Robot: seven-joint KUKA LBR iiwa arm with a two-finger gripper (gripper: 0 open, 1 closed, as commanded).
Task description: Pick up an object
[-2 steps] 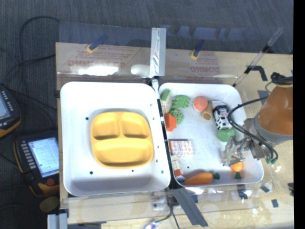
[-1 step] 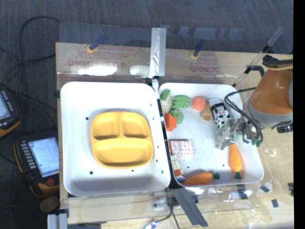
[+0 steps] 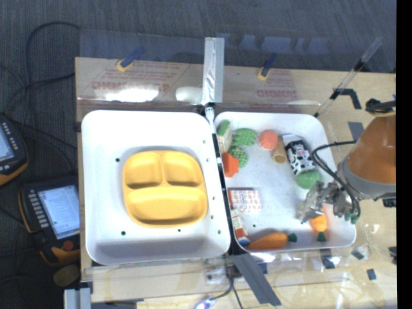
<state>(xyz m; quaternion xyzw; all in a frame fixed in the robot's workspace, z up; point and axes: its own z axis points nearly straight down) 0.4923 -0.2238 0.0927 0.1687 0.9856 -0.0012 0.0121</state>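
Over the right-hand bin on the desk, the tool hangs low, its grip impossible to judge. A small orange object sits just beneath it; a straight, centred descent looks the surest approach.

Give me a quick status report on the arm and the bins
Tool low in right bin, over small orange piece; grip unconfirmed. Green piece just behind it. Carrot near front wall. Yellow tray in left bin.
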